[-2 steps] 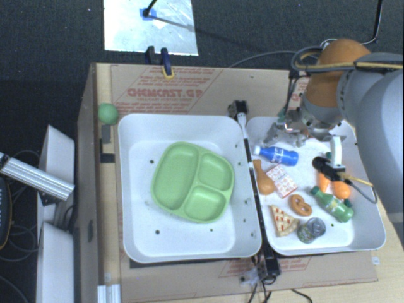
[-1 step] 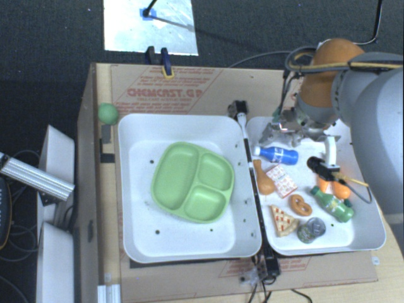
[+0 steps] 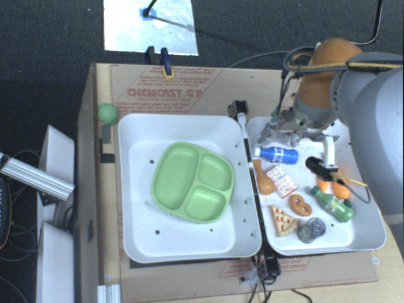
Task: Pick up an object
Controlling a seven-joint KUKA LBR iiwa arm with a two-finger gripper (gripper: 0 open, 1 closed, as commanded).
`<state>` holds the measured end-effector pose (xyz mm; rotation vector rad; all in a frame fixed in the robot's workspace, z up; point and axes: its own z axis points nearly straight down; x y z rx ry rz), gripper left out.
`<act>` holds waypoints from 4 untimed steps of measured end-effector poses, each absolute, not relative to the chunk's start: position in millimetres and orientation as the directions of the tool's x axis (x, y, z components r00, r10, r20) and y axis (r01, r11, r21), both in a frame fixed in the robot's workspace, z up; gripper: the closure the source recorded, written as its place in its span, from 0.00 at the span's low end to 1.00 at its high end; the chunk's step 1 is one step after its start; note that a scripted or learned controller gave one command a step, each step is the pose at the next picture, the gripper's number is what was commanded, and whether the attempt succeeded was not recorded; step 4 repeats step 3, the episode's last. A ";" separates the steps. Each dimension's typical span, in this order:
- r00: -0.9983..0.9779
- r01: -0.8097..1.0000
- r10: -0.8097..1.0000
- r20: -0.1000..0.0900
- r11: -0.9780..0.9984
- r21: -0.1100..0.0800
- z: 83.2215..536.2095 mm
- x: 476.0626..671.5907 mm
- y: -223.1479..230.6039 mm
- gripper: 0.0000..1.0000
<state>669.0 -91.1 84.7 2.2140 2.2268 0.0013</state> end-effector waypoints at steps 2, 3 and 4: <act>-0.001 1.000 1.000 -0.001 0.001 0.003 85.5 669.3 -125.5 0.00; -0.005 1.000 1.000 0.000 0.005 0.002 85.0 669.2 -105.6 0.00; -0.005 1.000 1.000 0.000 0.005 0.002 85.0 669.2 -105.6 0.00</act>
